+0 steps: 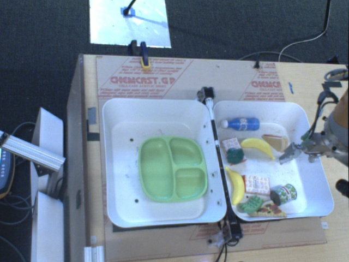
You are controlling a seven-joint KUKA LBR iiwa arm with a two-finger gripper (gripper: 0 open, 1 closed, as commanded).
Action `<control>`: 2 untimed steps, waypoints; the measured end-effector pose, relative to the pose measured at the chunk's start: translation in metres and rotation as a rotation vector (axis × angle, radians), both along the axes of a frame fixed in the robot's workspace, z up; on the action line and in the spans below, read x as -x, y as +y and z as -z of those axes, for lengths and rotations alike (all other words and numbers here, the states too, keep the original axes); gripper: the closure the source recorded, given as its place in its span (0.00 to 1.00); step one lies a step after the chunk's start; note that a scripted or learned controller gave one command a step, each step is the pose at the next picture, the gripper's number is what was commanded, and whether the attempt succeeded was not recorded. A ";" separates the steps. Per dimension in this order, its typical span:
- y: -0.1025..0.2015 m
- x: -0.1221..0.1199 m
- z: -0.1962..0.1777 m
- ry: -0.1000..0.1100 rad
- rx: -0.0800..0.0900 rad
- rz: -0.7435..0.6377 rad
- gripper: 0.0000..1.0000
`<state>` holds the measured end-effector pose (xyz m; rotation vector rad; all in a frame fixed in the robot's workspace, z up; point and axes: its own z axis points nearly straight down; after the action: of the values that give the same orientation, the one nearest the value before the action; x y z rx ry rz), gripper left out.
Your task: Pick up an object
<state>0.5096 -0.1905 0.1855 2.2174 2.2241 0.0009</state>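
Observation:
The right bin [313,171] holds several toy foods. A blue bottle [242,124] lies at its back, with a yellow banana [257,146] and a tan bread wedge [276,142] in front of it. A second banana [236,185], a red-and-white box [256,184] and a green can [283,193] lie nearer the front. My gripper [291,153] hangs over the bin's right half, just right of the first banana and below the bread wedge. Nothing shows in its grasp.
The left bin [122,146] holds a light green divided plate [173,168]. A small carton [231,144], a dark green item [235,155], a green block [250,203] and a pizza slice [269,210] crowd the right bin's left and front. Cables run at the back right.

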 end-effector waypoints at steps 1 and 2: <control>0.081 -0.068 0.082 0.001 -0.002 -0.001 0.00; 0.064 -0.105 0.095 -0.012 0.002 -0.002 0.00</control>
<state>0.6144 -0.1266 0.0907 2.2086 2.2188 0.0126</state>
